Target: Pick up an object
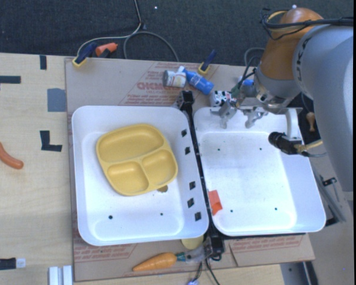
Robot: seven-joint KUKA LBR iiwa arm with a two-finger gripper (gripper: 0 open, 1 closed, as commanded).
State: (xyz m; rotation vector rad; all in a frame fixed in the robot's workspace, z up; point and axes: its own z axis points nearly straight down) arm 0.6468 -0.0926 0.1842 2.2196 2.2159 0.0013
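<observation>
The robot's fingers (238, 113) are hovering spread apart and holding nothing, over the far rim of the right bin (296, 215). Well off to their left, a yellow divided plate (136, 158) is lying flat in the left bin (86, 177). It is probably light, stiff and slick, so gripping its raised rim looks the safest hold.

a dark speckled carpet floor (77, 10) runs across the top, crossed by a thin grey cable (137, 16), below it a pale wooden bench top (24, 183) marked with black tape pieces (47, 141), a brown cardboard sheet (142, 88) lying over it, under even light.
</observation>
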